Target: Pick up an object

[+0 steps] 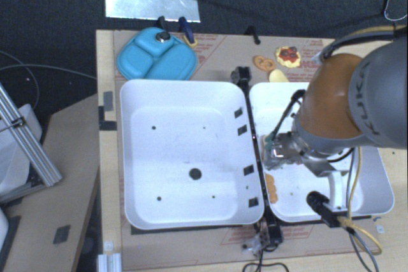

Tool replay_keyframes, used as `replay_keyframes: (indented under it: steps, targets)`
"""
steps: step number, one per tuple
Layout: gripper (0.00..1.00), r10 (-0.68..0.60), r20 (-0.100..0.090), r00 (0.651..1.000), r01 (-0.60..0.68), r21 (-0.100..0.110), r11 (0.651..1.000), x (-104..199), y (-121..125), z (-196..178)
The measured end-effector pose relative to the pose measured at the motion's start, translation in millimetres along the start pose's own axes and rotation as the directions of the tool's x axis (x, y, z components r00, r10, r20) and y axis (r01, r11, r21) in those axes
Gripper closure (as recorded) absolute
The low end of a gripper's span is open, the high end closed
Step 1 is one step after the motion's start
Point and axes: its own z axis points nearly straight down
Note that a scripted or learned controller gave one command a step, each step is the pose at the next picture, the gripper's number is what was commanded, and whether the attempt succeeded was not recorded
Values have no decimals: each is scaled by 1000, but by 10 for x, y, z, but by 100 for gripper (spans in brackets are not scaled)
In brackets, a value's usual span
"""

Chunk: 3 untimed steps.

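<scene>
The wide white plastic left bin (153, 156) shares a black-clipped divider with the white right bin (382, 200). Just right of that divider, low against the right bin's left wall, lies a small orange lumpy object (271, 188), its long axis along the wall. The grey gripper (275, 155) hangs just above it; whether it is spread or closed I cannot tell.

A small, flat orange-tan object (271, 188) lies in the right white bin (370, 200), against its left wall, near the front corner.
</scene>
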Motion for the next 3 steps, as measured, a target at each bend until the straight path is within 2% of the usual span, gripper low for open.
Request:
replay_keyframes:
  steps: [1, 2, 3]
  targets:
    - [100, -7, -2, 1000, 7, -18, 1000, 433, 288, -979]
    - [100, -2, -2, 1000, 2, -27, 1000, 331, 55, -2553]
    - [100, -7, 1, 1000, 7, -13, 1000, 340, 59, -2571]
